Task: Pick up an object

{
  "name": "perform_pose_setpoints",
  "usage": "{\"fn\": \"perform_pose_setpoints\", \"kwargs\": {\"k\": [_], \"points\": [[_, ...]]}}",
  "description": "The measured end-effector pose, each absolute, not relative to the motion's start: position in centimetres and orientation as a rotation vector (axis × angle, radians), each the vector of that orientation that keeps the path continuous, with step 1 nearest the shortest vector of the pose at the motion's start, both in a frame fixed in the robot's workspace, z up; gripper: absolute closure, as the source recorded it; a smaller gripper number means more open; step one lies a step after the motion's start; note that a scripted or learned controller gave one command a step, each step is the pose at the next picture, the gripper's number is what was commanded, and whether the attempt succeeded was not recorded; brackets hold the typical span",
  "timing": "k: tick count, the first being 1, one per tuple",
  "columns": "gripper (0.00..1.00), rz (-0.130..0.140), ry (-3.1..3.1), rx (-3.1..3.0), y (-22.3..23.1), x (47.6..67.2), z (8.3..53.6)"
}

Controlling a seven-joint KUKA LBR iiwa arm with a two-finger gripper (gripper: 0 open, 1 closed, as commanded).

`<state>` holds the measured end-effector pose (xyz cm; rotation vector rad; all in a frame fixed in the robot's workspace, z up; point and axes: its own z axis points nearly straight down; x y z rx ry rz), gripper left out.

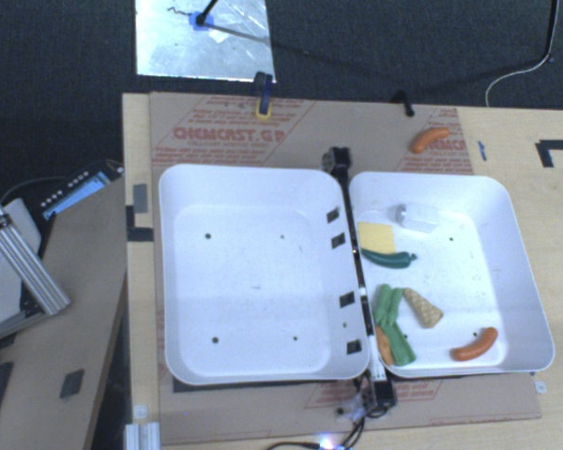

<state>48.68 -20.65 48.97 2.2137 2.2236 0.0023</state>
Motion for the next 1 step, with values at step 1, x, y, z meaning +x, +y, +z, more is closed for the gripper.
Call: {"fn": "perform_pose_setpoints", "kwargs": {"k": [1], "points": [[1.0, 0.003, 2.223, 2.213, -20.65, 48.68, 50.71]]}}
